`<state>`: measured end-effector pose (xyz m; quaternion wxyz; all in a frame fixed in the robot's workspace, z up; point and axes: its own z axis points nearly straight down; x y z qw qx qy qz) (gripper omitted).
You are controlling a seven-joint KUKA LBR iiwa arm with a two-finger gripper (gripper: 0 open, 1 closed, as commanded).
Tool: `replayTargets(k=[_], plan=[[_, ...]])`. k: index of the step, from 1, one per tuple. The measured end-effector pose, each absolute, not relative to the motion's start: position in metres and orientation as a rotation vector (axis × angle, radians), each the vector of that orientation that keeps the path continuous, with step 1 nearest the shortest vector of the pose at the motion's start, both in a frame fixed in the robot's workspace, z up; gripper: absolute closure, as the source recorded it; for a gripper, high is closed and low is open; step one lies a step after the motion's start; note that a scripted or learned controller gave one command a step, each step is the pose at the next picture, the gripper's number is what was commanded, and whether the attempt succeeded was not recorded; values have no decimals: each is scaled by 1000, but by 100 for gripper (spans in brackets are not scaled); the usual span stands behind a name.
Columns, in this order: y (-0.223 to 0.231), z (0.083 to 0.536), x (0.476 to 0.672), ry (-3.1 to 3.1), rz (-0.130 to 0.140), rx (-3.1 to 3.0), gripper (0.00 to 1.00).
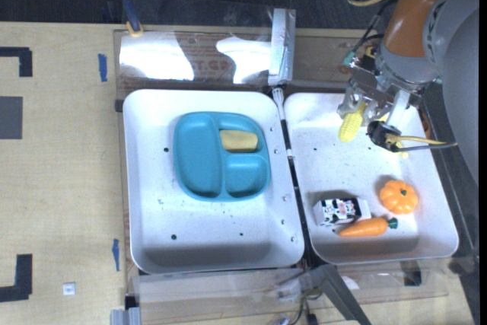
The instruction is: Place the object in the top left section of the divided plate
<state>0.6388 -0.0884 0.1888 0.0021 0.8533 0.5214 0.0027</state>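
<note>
Jaws [359, 109] apparently gripping yellow corn cob [349, 123] | over right bin [437, 186]

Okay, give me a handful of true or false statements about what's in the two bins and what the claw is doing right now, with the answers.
1. The blue divided plate sits in the left bin. True.
2. A yellowish item lies in one of the plate's sections. True.
3. The claw hangs over the left bin. False: it is above the right bin, with a yellow corn cob at its tip.
4. The pumpkin is on the plate. False: it lies in the right bin.
5. The carrot lies beside a black-and-white item. True.
</note>
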Motion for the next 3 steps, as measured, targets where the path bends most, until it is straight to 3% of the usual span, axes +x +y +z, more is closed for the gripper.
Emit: replayTargets(k=[1,2,3], plan=[[-91,95,593,1326,1,2848,100],[-78,188,657,1582,7,2710,100],[-79,185,655,1582,0,2713,0]])
